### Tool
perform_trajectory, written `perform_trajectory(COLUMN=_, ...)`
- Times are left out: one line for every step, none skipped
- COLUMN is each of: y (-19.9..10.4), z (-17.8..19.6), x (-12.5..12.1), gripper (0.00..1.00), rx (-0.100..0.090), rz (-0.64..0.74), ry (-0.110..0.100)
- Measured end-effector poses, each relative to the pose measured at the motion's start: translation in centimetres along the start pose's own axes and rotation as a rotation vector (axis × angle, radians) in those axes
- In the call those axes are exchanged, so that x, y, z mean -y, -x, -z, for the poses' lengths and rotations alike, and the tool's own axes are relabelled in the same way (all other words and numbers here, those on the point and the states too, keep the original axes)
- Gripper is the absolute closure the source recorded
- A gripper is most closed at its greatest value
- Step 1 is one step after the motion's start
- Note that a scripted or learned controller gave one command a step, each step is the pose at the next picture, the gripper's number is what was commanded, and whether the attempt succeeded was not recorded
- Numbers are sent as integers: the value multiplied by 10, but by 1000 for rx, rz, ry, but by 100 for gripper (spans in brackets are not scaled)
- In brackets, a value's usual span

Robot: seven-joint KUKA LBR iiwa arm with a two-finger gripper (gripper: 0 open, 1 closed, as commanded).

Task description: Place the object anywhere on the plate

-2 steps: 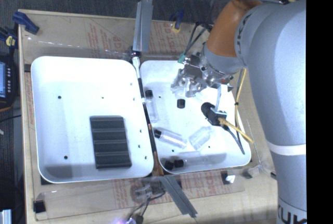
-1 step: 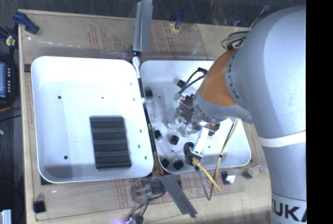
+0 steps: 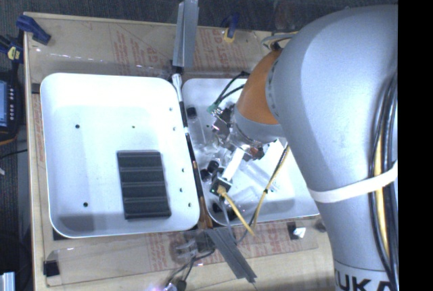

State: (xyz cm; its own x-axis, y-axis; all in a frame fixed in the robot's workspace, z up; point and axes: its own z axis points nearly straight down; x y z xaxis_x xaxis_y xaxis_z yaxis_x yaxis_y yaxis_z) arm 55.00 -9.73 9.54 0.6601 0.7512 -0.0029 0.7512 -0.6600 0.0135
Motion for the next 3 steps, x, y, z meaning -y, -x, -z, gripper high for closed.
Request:
perform_trajectory(y=-60, z=-6, x=-73, gripper=100, rx=-2, rz=49, ry=-19)
perform_trajectory(y=-135, z=97, x=-13, gripper=100, rx=-2, rz=-124, ry=-17)
perform_trajectory(y=-143, z=95, x=37, gripper=100, rx=6, rz=-338, ry=-22)
